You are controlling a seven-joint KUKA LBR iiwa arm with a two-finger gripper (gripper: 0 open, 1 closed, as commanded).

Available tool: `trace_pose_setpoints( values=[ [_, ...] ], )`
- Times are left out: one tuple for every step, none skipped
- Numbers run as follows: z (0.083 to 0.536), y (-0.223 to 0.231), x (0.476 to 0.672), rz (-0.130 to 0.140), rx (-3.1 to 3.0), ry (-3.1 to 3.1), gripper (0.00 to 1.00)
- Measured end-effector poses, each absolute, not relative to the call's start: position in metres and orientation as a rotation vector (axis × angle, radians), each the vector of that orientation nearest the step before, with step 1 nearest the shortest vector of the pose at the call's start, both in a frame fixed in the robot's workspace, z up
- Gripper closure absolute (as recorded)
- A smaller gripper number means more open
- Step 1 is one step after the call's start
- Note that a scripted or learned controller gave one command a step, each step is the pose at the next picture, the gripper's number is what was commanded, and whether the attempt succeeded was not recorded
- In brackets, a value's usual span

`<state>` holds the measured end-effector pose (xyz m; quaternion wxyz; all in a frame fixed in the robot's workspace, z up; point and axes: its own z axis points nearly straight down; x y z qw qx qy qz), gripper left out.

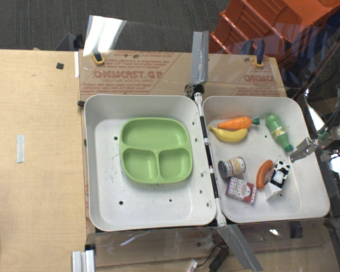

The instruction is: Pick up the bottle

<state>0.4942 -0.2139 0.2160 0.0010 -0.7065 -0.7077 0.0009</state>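
Observation:
The green bottle lies on its side in the upper right part of the right bin, its cap pointing to the far rim. My gripper reaches in over that bin's right rim. It sits just right of and slightly below the bottle's lower end, a short gap away, and nothing shows in its grasp. Most of the arm is cut off by the view's right side.
The right bin also holds a carrot, a banana, a small can, a red sausage, a black-and-white carton and a pink box. A green divided plate lies in the left bin.

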Motion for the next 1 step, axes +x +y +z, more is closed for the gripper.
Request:
trace_pose_setpoints(
  values=[
    [0.153, -0.222, 0.5544, 0.003, -2.418, -2.005, 0.0]
  ],
)
